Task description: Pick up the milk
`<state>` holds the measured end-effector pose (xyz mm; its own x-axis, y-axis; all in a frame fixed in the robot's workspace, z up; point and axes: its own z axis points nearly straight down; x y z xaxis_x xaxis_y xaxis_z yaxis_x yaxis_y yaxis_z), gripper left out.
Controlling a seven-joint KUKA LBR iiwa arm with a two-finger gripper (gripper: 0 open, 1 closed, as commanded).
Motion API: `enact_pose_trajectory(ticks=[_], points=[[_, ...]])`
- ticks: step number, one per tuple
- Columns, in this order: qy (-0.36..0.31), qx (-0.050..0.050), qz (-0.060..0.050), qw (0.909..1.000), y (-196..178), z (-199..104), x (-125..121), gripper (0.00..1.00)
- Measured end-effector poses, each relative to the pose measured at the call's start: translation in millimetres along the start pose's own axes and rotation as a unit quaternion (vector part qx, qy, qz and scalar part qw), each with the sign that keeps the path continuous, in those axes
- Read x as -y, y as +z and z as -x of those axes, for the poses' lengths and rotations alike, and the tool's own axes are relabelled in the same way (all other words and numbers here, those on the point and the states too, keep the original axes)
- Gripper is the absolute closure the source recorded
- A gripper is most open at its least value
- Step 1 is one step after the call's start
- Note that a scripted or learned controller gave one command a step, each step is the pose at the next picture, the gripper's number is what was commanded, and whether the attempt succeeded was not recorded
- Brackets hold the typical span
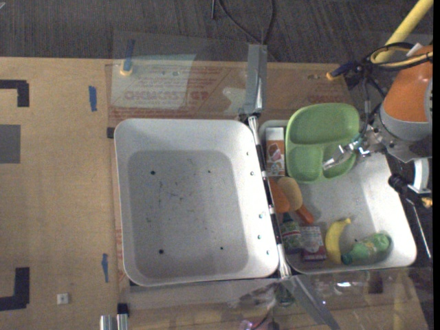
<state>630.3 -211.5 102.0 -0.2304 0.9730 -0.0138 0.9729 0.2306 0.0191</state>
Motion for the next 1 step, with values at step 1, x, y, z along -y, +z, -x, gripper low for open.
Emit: enact_pose_trajectory(ticks=[1], points=[[0.024, -0.005, -0.007, 0.9997, -138.0, 24.0, -35.8, 0.0]])
